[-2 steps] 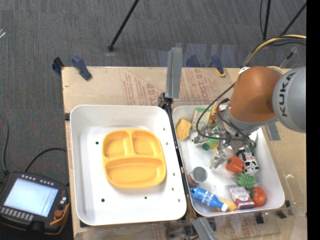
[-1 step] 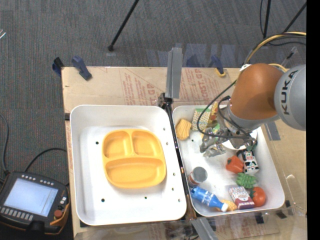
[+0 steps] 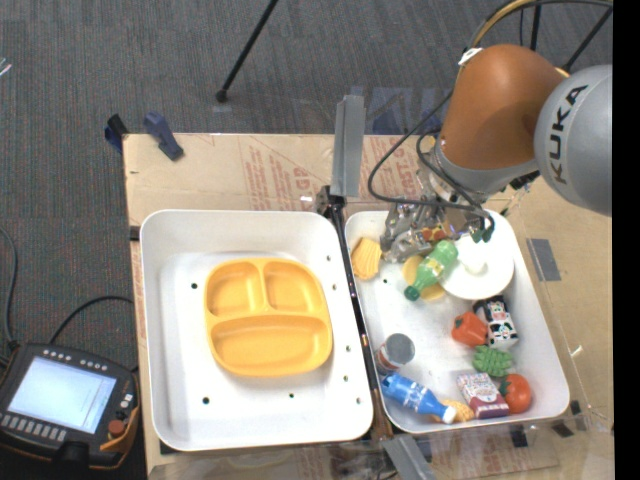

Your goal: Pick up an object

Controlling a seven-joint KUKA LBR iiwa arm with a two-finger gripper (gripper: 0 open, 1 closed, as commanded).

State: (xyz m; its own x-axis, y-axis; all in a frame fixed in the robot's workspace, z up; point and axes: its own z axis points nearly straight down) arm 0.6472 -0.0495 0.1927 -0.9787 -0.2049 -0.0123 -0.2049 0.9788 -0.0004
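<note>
The gripper (image 3: 428,230) hangs low over the far end of the right bin (image 3: 556,368). Its metal parts are tangled against the clutter beneath, so whether it is open or closed cannot be told, and nothing is visibly held. The nearest candidate is the green bottle (image 3: 431,268), just beside the gripper on the near side. Its long axis runs diagonally, with the cap toward the bin divider and the body resting against the white round dish (image 3: 485,268). A grasp would probably need to close across that axis. A yellow ridged toy (image 3: 366,258) lies left of the gripper by the bin wall. The left bin (image 3: 160,268) contains a yellow divided plate (image 3: 268,316). The arm (image 3: 575,133) carries the lettering "KUKA". Print on the cardboard covering the desk (image 3: 230,173) is not legible.
</note>
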